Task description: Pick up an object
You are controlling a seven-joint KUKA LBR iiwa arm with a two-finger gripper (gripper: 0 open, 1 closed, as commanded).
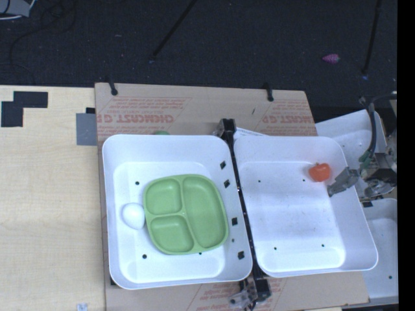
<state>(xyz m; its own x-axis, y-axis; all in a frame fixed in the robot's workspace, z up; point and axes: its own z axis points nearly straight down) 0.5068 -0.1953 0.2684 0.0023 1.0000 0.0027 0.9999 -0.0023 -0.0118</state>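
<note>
A small orange-red object (319,172) lies in the right bin (292,251), close to its far right corner. My gripper (338,184) hangs over the right rim of that bin, just right of and slightly below the orange-red object; nothing shows in its grasp. In the left bin (123,154) a green divided plate (185,213) lies flat, and a white egg-shaped object (133,215) rests against the plate's left edge.
A black divider with clips (237,203) runs between the two bins. Both bins sit on a cardboard sheet (194,112) on the wooden bench. White covering and cables (373,135) crowd the area at the right, around the arm.
</note>
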